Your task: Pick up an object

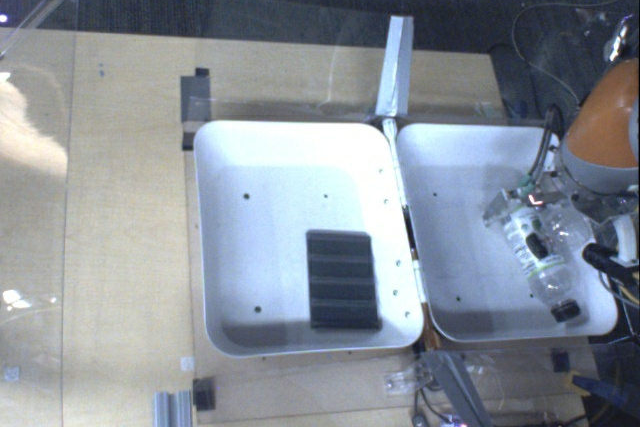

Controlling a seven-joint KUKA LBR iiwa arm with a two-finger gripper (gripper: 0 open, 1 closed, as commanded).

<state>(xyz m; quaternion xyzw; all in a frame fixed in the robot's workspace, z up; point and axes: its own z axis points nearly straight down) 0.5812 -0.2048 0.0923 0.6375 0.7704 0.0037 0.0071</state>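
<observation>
A clear plastic bottle [540, 260] with a dark cap lies on its side in the right bin [450, 215], near the bin's right wall, cap end toward the front. My gripper [522, 203] hangs low over the bottle's far end, at or just above it; whether it touches the bottle is not visible. The orange band of the arm [605, 120] rises behind it at the right edge. A black ribbed rectangular block [342, 280] rests flat in the left bin [260, 175], toward its front right corner.
The two bins meet at a raised shared rim [403, 215] in the middle. A metal post [396, 65] stands behind that junction. Cables and brackets lie along the bench's front edge [450, 385] and at the far right.
</observation>
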